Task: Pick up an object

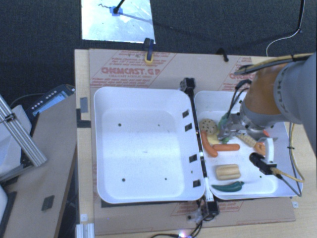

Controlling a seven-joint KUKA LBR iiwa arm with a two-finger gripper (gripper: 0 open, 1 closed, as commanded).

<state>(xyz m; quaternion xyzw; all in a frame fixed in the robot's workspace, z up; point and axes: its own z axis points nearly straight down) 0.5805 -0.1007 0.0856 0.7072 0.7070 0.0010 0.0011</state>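
My gripper point(226, 131) reaches down into the right bin point(218, 101), its tip among the food items near the bin's middle. Right beside it lie a round cookie point(208, 126), a yellow banana-like piece point(214, 139) and an orange carrot point(208, 145). A red sausage point(227, 147) lies just below the tip. A tan bread roll point(228, 171) and a green pepper point(228, 186) sit nearer the bin's front. The arm's body hides how the fingers stand.
The left bin point(143, 143) sits beside the right one, joined by a black-clipped divider point(197, 138). A tan piece point(250, 142) and an orange bit point(259, 146) lie under the arm. Cables run along the bench's right side.
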